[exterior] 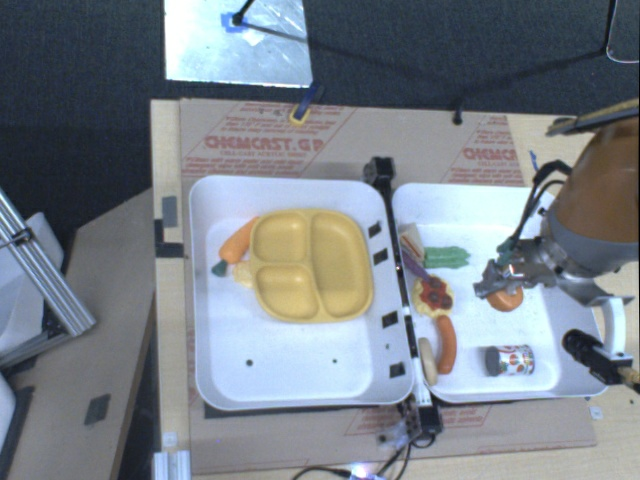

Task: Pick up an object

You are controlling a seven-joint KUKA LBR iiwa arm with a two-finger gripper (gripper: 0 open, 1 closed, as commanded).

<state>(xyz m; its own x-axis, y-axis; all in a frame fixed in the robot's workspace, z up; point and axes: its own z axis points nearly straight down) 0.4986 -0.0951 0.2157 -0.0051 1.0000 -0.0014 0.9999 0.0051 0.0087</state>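
My gripper (pixel 499 280) hangs low over the right bin (pixel 470 200), near its middle right. Just under and in front of it lies a small orange-red round object (pixel 508 301), partly covered by the gripper. A green vegetable (pixel 446 258) lies to the gripper's left. Below that are a pizza slice (pixel 433 295) and a sausage (pixel 446 343). A small can (pixel 511 360) lies on its side near the bin's front edge.
The left bin (pixel 215 358) holds a yellow divided plate (pixel 305 265) with a carrot (pixel 237 240) at its left edge. A black clip divider (pixel 392 268) joins the two bins. A pale bread-like piece (pixel 428 360) sits by the sausage.
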